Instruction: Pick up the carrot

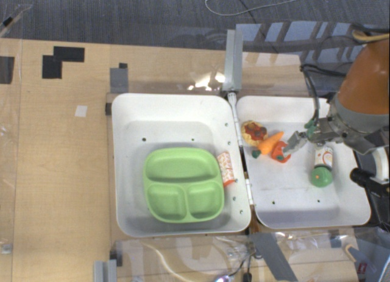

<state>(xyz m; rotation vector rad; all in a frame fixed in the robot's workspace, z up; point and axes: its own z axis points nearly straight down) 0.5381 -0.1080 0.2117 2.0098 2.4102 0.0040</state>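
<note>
The orange carrot [270,143] lies slanted in the left part of the right bin [304,211], its green top [255,151] pointing toward the divider. My gripper [293,143] reaches in from the right and hangs low just right of the carrot. Its tip is beside a small red piece [281,153] that lies against the carrot's lower right side. I see nothing held in the gripper.
A yellow-and-red toy food [254,131] lies just above the carrot. A white bottle with a green cap [322,169] lies under the arm's wrist. The left bin [131,134] holds a green divided plate [183,184] and a small white-and-red item [225,167].
</note>
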